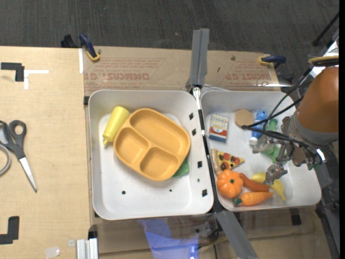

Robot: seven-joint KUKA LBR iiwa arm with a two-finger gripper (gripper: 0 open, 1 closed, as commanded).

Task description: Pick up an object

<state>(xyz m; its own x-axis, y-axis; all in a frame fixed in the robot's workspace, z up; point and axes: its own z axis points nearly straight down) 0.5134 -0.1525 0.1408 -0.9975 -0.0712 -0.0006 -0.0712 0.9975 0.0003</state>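
Orange pumpkin (pixel 230 183) and carrots (pixel 253 198), pizza slice (pixel 228 160), carton (pixel 218 127): right bin (pixel 307 198). Claw (pixel 276 171) above banana (pixel 277 188), near right; grip indeterminable. Yellow tray (pixel 151 143): left bin (pixel 108 198).

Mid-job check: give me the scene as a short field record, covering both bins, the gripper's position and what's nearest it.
left bin: orange divided tray, yellow bottle at its left edge
right bin: small carton, pizza slice toy, pumpkin, carrots
gripper: low over the right bin's right half
nearest item: yellow piece just below it
grasp: cannot tell
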